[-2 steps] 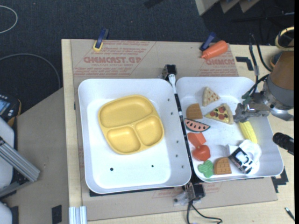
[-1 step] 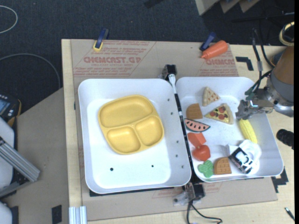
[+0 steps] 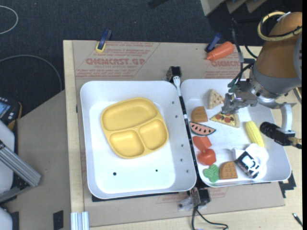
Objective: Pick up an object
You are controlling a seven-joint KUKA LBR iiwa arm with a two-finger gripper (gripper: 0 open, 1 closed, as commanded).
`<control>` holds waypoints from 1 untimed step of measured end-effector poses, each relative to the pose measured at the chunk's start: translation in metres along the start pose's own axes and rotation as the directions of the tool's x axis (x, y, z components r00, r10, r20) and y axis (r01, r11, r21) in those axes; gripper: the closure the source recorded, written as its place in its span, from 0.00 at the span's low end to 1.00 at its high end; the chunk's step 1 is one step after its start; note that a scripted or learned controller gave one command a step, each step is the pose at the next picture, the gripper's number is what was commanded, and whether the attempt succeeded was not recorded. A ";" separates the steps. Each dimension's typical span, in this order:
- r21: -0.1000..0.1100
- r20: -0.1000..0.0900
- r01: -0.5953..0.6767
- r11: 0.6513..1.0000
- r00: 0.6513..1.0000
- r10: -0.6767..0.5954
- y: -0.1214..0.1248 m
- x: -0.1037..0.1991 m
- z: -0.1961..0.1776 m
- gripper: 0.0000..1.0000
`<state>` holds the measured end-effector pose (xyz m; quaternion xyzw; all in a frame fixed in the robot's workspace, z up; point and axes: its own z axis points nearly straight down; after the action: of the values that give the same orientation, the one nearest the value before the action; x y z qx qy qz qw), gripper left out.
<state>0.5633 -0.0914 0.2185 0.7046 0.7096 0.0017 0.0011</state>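
Camera view showed the grey two-finger gripper (image 3: 229, 105), its jaw state impossible to tell, hovering over a flat toy pizza slice (image 3: 226, 119) in the right white bin (image 3: 277, 174), seemingly light, stiff, best pinched across its edges.

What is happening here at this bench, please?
A grey robot arm reaches in from the right, and its pincer hangs low over the right bin, just above a toy pizza slice. Whether it touches the slice cannot be told. Other toy foods lie in the same bin, among them a watermelon slice, a corn cob and a tomato. The left bin holds a yellow divided plate.
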 end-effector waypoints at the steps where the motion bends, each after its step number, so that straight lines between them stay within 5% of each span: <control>1: 0.000 0.000 0.000 1.000 1.000 0.000 0.030 0.048 0.006 1.00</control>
<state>0.5930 -0.0429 0.2130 0.7047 0.7095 0.0016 0.0011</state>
